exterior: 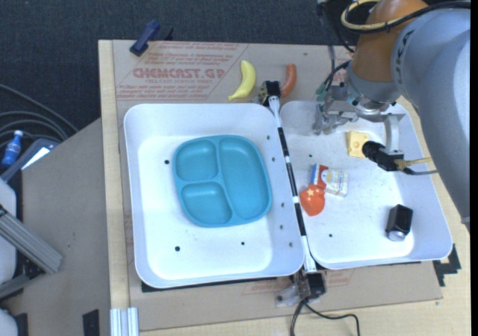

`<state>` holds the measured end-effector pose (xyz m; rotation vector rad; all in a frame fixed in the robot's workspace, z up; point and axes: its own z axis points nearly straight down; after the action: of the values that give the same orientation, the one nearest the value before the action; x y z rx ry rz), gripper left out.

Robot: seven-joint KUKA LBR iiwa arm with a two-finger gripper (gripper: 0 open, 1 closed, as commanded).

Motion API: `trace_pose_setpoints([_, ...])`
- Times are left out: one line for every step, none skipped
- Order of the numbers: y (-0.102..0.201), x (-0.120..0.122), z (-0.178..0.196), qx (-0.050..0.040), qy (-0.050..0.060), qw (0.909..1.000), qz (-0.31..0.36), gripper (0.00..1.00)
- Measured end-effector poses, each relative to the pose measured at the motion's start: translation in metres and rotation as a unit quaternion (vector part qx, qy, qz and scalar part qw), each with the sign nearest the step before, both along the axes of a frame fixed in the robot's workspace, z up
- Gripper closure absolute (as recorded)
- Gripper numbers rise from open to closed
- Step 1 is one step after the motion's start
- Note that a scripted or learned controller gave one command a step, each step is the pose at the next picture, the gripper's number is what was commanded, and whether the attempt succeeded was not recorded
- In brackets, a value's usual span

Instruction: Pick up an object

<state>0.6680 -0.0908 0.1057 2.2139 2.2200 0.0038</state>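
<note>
Black block (399,222) sits closest to camera, near the front-right corner of right bin (358,246). No set target; the likely pick is the yellow piece (358,142), since it lies closest to the pincer (327,119).

Yellow piece: small wedge lying flat on the bin floor in the back half of the right bin. Probably a plastic or foam toy, so light, fairly stiff and not fragile. Low profile, so grip across its two short sides, coming straight down. It may skid on the smooth floor if nudged.

Pincer is low over the back-left part of the same bin, just beside the piece on the side toward the divider, not touching it. Nothing seen in it; whether it is released or clenched, cannot tell. Needs a small sideways shift before closing.

Other candidates: red toy (313,200) touching a clear packet (337,182), mid-bin by the divider. Left bin (149,200) holds a blue plate (222,180). Banana (243,81) lies on the surface (179,73) behind the bins.
</note>
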Motion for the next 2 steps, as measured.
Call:
trace_pose_setpoints([0.0, 0.0, 0.0, 0.0, 0.0, 1.0, 0.0, 0.0])
trace_pose_setpoints([0.0, 0.001, 0.01, -0.0005, -0.001, 1.0, 0.0, 1.0])
